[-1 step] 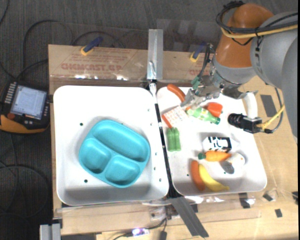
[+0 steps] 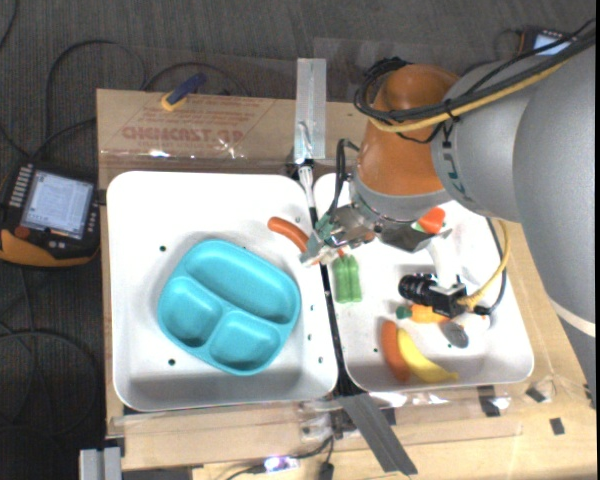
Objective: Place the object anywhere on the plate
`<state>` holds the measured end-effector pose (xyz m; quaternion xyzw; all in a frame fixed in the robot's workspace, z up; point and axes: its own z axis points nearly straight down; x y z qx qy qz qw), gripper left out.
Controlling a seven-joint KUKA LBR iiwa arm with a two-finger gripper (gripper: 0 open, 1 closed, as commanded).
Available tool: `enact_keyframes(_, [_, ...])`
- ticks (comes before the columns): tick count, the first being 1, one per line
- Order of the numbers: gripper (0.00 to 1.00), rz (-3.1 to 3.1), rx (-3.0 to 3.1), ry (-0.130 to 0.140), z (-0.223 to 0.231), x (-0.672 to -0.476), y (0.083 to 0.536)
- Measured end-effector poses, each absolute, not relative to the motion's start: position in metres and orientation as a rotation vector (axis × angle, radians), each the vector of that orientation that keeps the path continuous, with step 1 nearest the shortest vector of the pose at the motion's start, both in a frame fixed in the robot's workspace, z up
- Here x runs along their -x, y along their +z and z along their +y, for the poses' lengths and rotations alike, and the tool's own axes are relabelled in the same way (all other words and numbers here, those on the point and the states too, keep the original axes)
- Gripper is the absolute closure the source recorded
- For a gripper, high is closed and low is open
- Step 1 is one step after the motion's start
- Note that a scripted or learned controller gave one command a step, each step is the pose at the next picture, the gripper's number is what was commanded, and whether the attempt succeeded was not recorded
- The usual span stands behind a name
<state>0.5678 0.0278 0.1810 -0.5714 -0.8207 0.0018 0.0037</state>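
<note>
Currently the gripper [image 2: 325, 240] hangs over the divider between the two bins, and you cannot tell from this slanted view how it is set or whether it grips anything. A small orange object [image 2: 288, 232] lies in the left bin just beside it, short of the blue plate [image 2: 230, 306]. Confirm the pickup, then carry it leftward over a plate compartment before lowering.

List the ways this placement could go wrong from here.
1. The gripper hangs over the divider between the bins, and its grasp can't be confirmed; anything carried may drop short of the blue plate.
2. The orange object lies beside the plate and could be knocked.
</note>
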Motion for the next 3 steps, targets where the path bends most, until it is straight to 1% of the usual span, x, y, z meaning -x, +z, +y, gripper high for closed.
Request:
enact_keyframes(1, [1.0,-2.475,1.922,0.01,0.114,-0.526,0.135])
enact_keyframes(2, [0.0,-2.475,1.922,0.009,0.114,-0.526,0.135])
enact_keyframes(3, [0.0,-2.332,2.1,0.012,0.174,-0.576,0.124])
